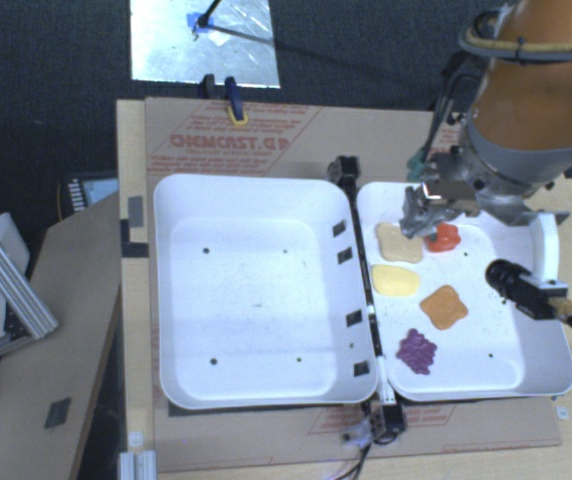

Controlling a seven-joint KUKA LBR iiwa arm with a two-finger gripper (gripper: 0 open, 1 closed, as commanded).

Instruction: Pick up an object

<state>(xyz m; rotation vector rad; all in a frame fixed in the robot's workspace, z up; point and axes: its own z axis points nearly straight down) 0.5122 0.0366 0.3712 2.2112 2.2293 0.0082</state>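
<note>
The right white bin [541, 363] holds several small things. A pale beige piece [398, 244] lies at its upper left, and a red piece [447, 237] lies just to the right of it. Below them are a yellow piece [394, 282], an orange piece [444, 307] and a purple grape cluster [417, 351]. My gripper [421, 215] hangs low over the bin's upper part, right above the gap between the beige and red pieces. Nothing is visibly held in it. The arm's grey and orange body covers the bin's far right corner.
The left white bin [166, 298] stands beside the right one, with a black hinged divider [358, 268] between them. Both rest on a cardboard sheet [236, 138]. A shiny foil square [204, 26] lies behind the bench.
</note>
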